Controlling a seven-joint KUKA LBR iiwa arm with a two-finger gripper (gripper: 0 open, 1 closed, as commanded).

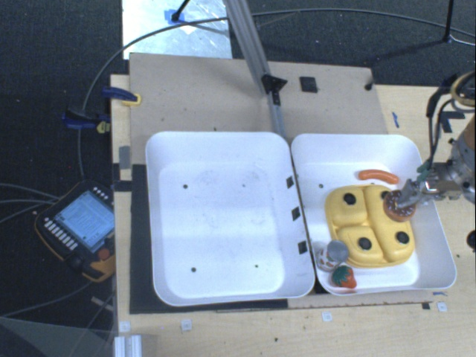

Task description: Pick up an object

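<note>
Beige bench board (223, 95) bears two white bins, and in the right bin (320, 162) the gripper (405, 199), grip state untellable, sits over a brown ring (399, 213) on the yellow four-lobed tray (357, 225); descending squarely over it should help.

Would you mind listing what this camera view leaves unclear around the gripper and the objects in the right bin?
- Gripper: too small and blurred to tell its state or whether it holds anything.
- Brown object beneath it on the yellow tray: partly covered by the gripper, so its identity is unclear.
- Small items at the right bin's front edge, one grey, one red-and-green: too small to identify.
- Arm: cut off by the frame's right side.
</note>
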